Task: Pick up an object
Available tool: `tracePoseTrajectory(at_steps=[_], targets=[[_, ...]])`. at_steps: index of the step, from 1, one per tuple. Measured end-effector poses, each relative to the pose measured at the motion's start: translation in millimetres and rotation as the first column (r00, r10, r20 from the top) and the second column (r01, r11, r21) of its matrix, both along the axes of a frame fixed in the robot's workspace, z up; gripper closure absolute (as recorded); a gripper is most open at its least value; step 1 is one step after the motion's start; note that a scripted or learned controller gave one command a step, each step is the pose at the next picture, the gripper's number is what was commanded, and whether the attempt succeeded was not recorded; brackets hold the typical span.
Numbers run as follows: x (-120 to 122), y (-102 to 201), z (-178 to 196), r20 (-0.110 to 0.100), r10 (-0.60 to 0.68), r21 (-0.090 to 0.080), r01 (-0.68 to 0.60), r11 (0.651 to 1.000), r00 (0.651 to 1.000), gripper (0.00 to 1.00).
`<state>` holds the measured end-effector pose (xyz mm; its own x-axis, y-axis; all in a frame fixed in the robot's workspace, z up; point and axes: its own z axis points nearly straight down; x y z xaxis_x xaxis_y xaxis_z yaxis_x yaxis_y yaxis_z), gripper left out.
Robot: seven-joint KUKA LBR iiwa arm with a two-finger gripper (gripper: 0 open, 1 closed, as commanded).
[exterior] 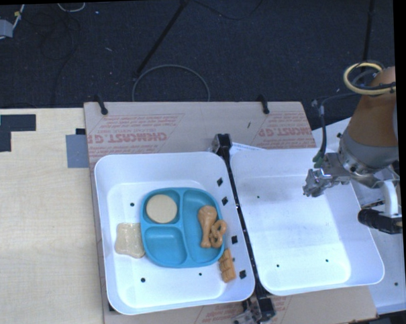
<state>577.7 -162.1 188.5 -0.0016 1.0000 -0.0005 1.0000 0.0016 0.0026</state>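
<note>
Food pieces on the blue plate (168, 250) in the left bin (116, 172) sit far from the claw (314, 185), whose grip I cannot tell, so it could grab nothing.

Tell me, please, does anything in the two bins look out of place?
Two food pieces lie off the blue tray in the left bin: a pale piece at its left edge, a brown piece at its lower right corner.
</note>
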Motion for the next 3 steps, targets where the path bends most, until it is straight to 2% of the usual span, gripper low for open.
tracePoseTrajectory(at_steps=[1, 2, 3], targets=[[-9.1, 1.1, 55.4, 0.001, 0.000, 0.000, 0.000, 1.000, 1.000, 1.00], [-16.0, 60.2, 43.9, -0.007, 0.002, 0.003, -0.002, 1.000, 1.000, 1.00], [-16.1, 110.7, 51.2, -0.005, 0.003, 0.003, -0.003, 1.000, 1.000, 1.00]])
